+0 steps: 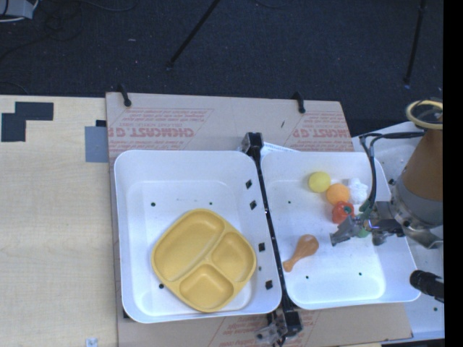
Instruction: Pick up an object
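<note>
- Over in the left bin (134, 194): yellow divided tray (204, 259), lying flat, untouched.
- Right bin (318, 295): drumstick toy (301, 251) near the divider; yellow ball (319, 181), orange ball (337, 194), red toy (341, 212) clustered by the far right wall.
- Gripper (346, 233) sits low, just beside the red toy; can't tell whether the fingers are apart or together.
- Step, my read: approach, nothing held. Next: centre on the red toy, close, lift.

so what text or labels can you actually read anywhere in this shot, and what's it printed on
"CHEMCAST GP" in red, printed upside down, on the brown cardboard sheet behind the left white plastic bin.
The same red print, upside down, on that sheet behind the right white plastic bin, at about.
More red print on the cardboard's front edge, too small to read.
No writing shows on the yellow divided plastic tray.
</note>
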Action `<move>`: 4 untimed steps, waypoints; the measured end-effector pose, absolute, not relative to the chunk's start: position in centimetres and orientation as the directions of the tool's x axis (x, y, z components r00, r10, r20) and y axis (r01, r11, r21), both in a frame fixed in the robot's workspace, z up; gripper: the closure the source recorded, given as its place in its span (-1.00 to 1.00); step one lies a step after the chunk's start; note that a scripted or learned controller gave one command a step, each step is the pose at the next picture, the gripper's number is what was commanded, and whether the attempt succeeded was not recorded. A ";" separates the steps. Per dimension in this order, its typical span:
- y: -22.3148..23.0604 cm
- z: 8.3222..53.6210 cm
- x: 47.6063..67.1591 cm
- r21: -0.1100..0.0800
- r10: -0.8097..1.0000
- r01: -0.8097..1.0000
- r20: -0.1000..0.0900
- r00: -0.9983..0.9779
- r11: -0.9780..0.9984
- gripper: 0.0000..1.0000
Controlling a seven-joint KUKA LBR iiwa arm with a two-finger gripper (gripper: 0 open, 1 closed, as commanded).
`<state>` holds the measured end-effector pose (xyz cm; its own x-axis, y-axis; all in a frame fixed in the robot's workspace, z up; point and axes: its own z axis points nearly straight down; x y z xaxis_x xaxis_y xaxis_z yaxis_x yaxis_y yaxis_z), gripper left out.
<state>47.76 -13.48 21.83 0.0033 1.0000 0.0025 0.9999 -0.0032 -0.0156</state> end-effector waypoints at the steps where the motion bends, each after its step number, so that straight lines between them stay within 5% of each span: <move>1: -13.5 22.5 48.0 -0.002 1.000 1.000 0.000 0.000 0.000 -1.00; 3: -12.5 10.6 49.1 -0.008 1.000 1.000 0.003 0.000 0.000 -1.00; 4: -12.4 8.7 49.1 -0.004 1.000 1.000 0.001 0.001 -0.001 -1.00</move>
